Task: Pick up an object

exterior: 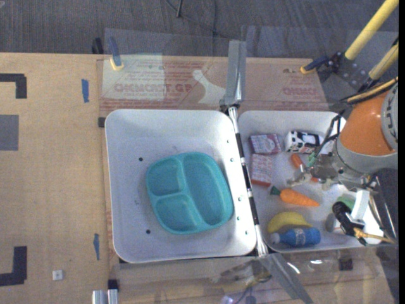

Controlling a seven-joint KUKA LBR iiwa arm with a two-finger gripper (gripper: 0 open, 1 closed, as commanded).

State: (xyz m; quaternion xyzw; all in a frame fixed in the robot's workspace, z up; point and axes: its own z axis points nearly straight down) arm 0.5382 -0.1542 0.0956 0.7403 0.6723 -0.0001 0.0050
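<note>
End effector (314, 170) hovering low in the right white bin (278, 240), above the orange plastic carrot (299, 198).

I cannot tell how it is set. The carrot lies just below it, near the yellow plastic banana (286, 220) and blue bottle (299, 237). Best to centre over the carrot's thick middle, close across its width, and stay clear of the neighbours.

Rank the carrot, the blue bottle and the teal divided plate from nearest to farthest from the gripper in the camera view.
1. Carrot: in the right bin, just below the gripper.
2. Blue bottle: at the right bin's lower edge, beside the banana.
3. Teal divided plate: across the divider, in the left bin.
</note>
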